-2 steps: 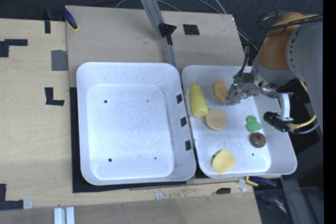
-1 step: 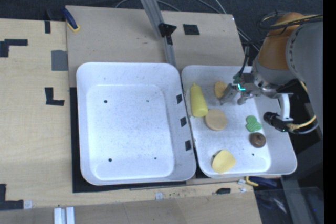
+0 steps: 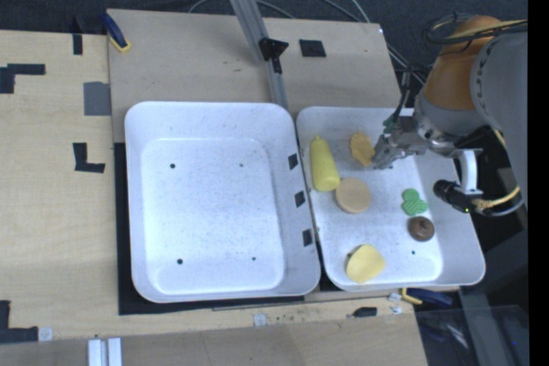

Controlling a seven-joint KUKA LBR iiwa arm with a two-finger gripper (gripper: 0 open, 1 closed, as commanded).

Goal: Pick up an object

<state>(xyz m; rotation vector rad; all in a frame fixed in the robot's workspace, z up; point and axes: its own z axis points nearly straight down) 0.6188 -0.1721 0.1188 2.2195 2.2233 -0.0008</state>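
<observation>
You could not tell from this view whether the jaws were apart or closed; the gripper (image 3: pixel 383 157) was a dark, blurred shape low over the upper part of the right bin (image 3: pixel 455 270), and nothing could be made out between its tips. It stood just beside a small yellow-orange piece (image 3: pixel 361 148), at that piece's right edge, so close that touching or apart could not be settled.

Moving outward, you had a yellow bottle-shaped object (image 3: pixel 323 165) lying lengthwise near the bin's left wall, to the left of the small piece. Just below and between them lay a round tan disc (image 3: pixel 352 196). To the right of the disc sat a small green item (image 3: pixel 414 202), with a brown round item (image 3: pixel 420 228) just below it. Near the bin's front lay a yellow rounded lump (image 3: pixel 364 263), apart from the rest.

The arm (image 3: pixel 467 86) came in from the right, its orange band above the wrist and grey body over the bin's far right corner. The left bin (image 3: pixel 137 184) sat alongside, their rims meeting in the middle of the bench (image 3: pixel 189 56).
</observation>
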